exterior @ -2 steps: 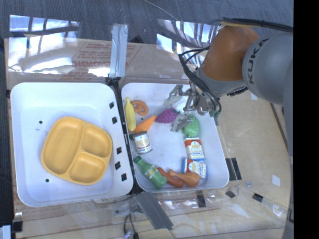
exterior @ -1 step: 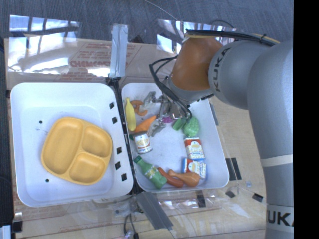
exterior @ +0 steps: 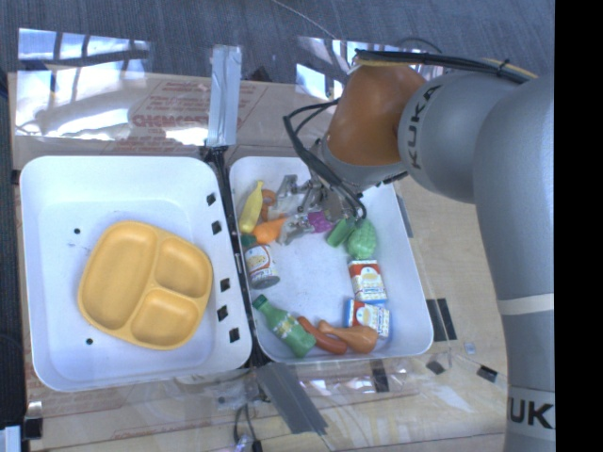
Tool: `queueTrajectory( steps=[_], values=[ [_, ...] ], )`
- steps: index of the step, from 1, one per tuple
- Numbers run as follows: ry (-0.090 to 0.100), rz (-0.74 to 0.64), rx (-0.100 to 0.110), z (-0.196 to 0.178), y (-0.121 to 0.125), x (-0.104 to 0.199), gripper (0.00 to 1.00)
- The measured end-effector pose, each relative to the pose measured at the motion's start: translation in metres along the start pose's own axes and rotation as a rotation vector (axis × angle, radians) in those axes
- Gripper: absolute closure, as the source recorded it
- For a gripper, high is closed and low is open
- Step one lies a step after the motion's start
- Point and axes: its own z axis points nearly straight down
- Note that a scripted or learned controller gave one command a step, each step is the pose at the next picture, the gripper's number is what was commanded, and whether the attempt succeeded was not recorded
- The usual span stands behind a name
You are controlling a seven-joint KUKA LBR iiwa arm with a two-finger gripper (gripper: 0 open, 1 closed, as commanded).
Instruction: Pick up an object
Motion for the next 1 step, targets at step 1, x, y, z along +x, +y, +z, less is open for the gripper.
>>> queueTrajectory(
  steps=[1],
  values=[
    [0.001, -0.185, 0.001, -0.0962, -0.0394, -0.0047, 1.0]
  ],
)
